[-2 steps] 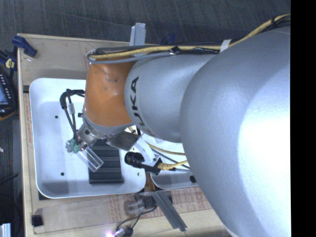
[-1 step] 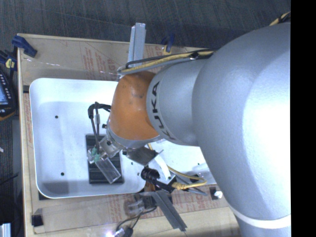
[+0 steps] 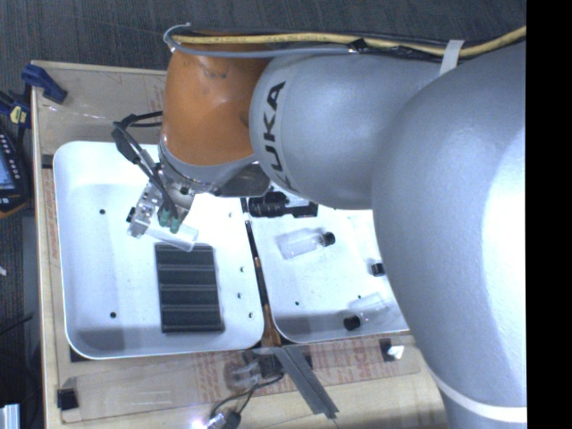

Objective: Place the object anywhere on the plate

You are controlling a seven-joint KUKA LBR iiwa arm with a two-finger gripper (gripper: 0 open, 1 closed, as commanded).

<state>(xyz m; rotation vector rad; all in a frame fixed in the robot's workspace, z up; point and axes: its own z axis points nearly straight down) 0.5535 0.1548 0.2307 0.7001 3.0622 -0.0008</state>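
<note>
A dark ridged rectangular plate (image 3: 189,287) lies in the left white bin (image 3: 85,266), toward its front. My gripper (image 3: 158,218) hangs just past the plate's far edge, under the orange band of the arm. A small clear bottle (image 3: 177,233) with a greenish tint sits between its fingers, its lower end sticking out toward the plate's top edge. The fingers are shut on it.
The right bin (image 3: 308,324) holds a clear bottle with a black cap (image 3: 302,241), a second clear bottle (image 3: 365,311) near the front, and a small black item (image 3: 377,269). The large grey arm covers the right side of the bench.
</note>
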